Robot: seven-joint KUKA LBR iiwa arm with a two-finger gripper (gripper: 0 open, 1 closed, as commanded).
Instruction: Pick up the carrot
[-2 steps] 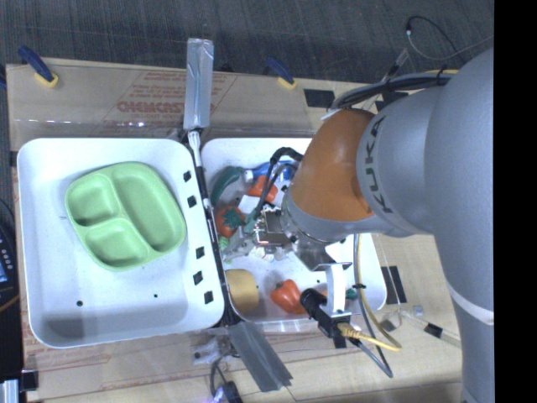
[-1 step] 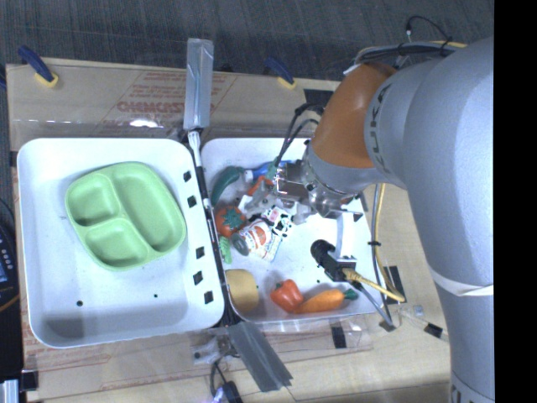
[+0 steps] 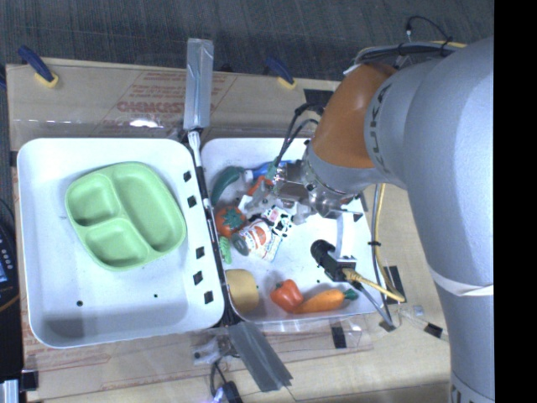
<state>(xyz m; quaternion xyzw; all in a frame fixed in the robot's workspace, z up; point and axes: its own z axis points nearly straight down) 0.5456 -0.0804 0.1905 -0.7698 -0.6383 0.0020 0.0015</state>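
The carrot [image 3: 323, 300] is orange with a green stub at its right end and lies flat along the front wall of the right bin [image 3: 357, 225]. My gripper [image 3: 268, 198] hangs over the middle of that bin, above a pile of small items and well behind and to the left of the carrot. It is not touching the carrot. The wrist and the clutter hide what is at its tip.
A red-orange pepper [image 3: 287, 295] touches the carrot's left end, with a tan round object [image 3: 242, 290] in the front left corner. A white can with a red label [image 3: 256, 240], an orange item [image 3: 228, 221] and a teal item [image 3: 231, 179] lie under the gripper. The left bin [image 3: 50, 292] holds a green divided plate [image 3: 126, 215].
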